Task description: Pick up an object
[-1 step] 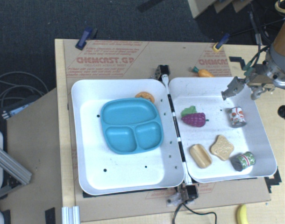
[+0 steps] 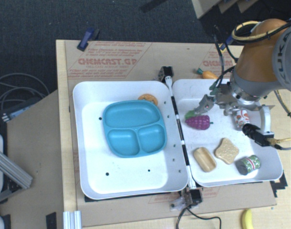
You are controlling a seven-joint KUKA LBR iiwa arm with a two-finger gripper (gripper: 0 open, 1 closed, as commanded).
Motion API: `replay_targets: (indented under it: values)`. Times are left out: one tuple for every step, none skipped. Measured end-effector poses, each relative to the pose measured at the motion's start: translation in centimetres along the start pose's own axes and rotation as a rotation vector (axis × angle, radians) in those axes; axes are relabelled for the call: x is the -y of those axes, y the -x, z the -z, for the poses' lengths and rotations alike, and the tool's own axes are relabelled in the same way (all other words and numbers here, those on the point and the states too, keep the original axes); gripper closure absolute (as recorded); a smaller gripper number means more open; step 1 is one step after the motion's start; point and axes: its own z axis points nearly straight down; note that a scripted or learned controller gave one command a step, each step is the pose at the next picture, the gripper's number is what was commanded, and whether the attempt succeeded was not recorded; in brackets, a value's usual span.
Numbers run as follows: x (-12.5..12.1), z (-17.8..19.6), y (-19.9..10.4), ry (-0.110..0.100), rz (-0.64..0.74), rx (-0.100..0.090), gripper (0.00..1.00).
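Note:
The right bin (image 2: 274, 173) holds a purple bunch of grapes (image 2: 199, 122) with a green leaf, a tan bread roll (image 2: 204, 159), a square beige cracker (image 2: 227, 150), a small green and white can (image 2: 249, 164) and a small red and white bottle (image 2: 240, 118). My gripper (image 2: 217, 101) hangs over the upper part of this bin, just above and right of the grapes. A grey part of it slants down toward the leaf. Whether it touches the grapes is unclear. The bottle is partly hidden beneath the wrist.
The left bin (image 2: 88, 147) holds a blue divided tray (image 2: 135, 128) and a round orange cookie (image 2: 148, 98) at its far rim. On the bench lie a small orange item (image 2: 207, 73), a blue clip (image 2: 88, 38) and a yellow piece (image 2: 247, 219). A black cable plug (image 2: 254, 133) hangs beside the wrist.

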Motion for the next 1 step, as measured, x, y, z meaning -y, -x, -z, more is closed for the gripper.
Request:
replay_targets:
  values:
    - [-1.42, -9.79, 2.11, 0.004, -0.003, 0.002, 0.00]
